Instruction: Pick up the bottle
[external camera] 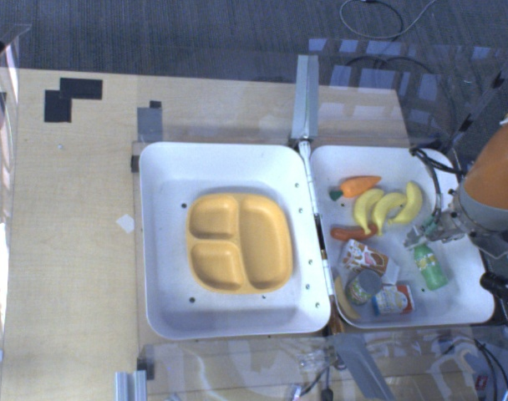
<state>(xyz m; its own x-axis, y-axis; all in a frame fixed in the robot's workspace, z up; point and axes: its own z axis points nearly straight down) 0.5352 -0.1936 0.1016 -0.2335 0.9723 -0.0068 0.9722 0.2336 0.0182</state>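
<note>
The small green plastic bottle [429, 267] (light, slippery) lies at right; grasp mid-body. Pincer [427, 232] state: cannot tell.

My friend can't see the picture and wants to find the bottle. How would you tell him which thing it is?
Start at the right-hand white bin, the one full of toy food. Go to its right side, below the yellow bananas, beside the end effector. The bottle lies there on its side: small and green, the only green thing among yellow, orange and red neighbours.
</note>
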